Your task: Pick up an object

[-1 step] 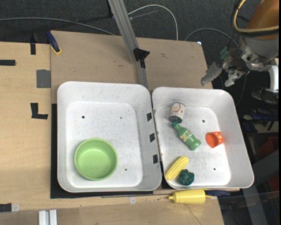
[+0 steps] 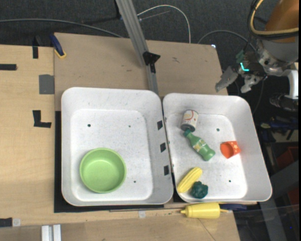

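A yellow mustard bottle (image 2: 203, 211) lay on the counter (image 2: 100, 59) just outside the near rim of the right bin (image 2: 251, 149). Inside this bin, a yellow corn cob (image 2: 189, 179) touched a dark green piece (image 2: 199, 190); farther in were a green bottle (image 2: 199, 145), a small white can (image 2: 189, 118) and an orange cup (image 2: 230, 149). A green bowl (image 2: 103, 169) sat in the left bin (image 2: 110, 109). The end effector (image 2: 237, 80) hung beyond the far right corner, its fingers spread and holding nothing.
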### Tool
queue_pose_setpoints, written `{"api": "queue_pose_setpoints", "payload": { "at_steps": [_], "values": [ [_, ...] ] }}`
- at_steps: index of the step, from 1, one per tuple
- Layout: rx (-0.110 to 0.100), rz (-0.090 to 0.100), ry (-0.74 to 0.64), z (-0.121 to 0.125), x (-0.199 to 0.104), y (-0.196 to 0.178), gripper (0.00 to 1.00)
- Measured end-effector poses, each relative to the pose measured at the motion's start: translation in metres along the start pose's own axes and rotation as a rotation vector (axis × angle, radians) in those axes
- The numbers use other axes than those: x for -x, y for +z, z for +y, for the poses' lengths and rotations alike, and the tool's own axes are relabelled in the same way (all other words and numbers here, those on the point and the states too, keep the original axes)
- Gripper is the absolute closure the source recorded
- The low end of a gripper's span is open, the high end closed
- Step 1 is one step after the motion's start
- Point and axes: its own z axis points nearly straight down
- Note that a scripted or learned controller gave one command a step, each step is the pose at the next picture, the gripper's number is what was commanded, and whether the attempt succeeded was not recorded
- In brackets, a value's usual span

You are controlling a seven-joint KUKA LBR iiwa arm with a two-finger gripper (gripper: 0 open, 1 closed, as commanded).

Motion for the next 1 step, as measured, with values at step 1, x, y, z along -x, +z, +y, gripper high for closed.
{"api": "queue_pose_setpoints", "payload": {
  "at_steps": [1],
  "values": [
    [-0.004, 0.000, 0.001, 0.0020, 0.0035, 0.0449, 0.00]
  ]
}}
